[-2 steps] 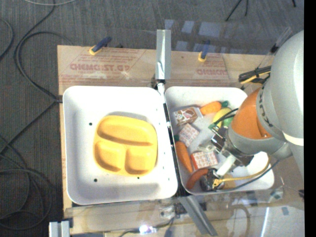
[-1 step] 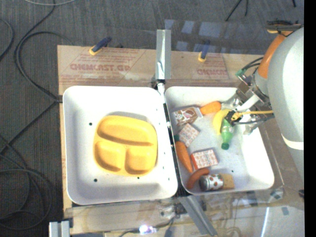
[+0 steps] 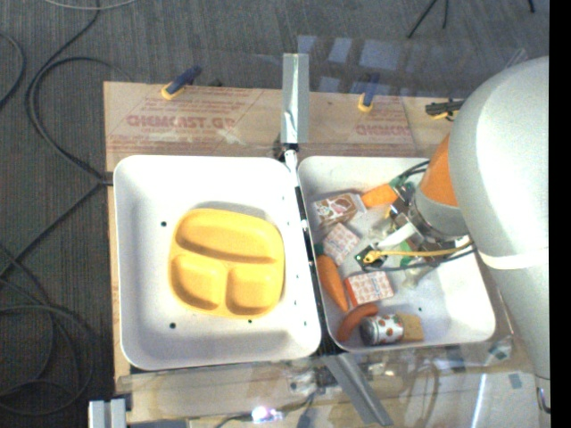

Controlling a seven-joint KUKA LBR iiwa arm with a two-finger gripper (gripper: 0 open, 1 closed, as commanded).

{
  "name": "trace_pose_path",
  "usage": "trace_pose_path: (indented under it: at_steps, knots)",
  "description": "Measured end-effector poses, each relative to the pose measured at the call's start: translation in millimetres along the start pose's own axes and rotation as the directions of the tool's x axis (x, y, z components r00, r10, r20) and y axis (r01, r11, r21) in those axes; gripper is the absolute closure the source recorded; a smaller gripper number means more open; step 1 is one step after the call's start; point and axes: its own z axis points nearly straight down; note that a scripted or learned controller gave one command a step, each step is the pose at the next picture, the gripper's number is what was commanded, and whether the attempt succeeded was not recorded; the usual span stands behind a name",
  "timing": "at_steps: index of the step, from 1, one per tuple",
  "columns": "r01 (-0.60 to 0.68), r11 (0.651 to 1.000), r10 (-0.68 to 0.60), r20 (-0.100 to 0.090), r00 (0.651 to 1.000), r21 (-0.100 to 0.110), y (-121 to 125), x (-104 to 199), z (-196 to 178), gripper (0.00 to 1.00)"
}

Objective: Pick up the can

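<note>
The can (image 3: 383, 329) lies on its side near the front edge of the right bin (image 3: 464, 315); it is silvery with red marks and has a tan piece beside it on its right. My gripper (image 3: 398, 232) hangs over the middle of the right bin, below the orange band of the wrist. It is well behind the can and apart from it, over the small boxes. I see nothing held by it.
The right bin also holds a brown box (image 3: 335, 209), a pale patterned box (image 3: 341, 239), a red-and-white box (image 3: 368, 287), a carrot (image 3: 332, 282), a red sausage (image 3: 354, 317) touching the can's left, and an orange piece (image 3: 377, 195). A yellow divided plate (image 3: 228, 260) lies in the left bin (image 3: 143, 194).
</note>
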Motion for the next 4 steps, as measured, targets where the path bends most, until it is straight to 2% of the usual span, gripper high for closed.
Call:
trace_pose_path:
  at_steps: [1,2,3,4]
  knots:
    - [0.000,1.000,-0.001,0.015,1.000,0.009,27,99,-10,0.00]
    - [-0.261,0.965,0.261,-0.002,0.965,-0.006,-5,55,0,0.00]
    - [-0.081,0.997,0.081,0.007,0.997,0.003,80,77,-46,0.00]
    - [-0.084,0.996,0.084,0.001,0.996,0.001,-4,69,1,0.00]
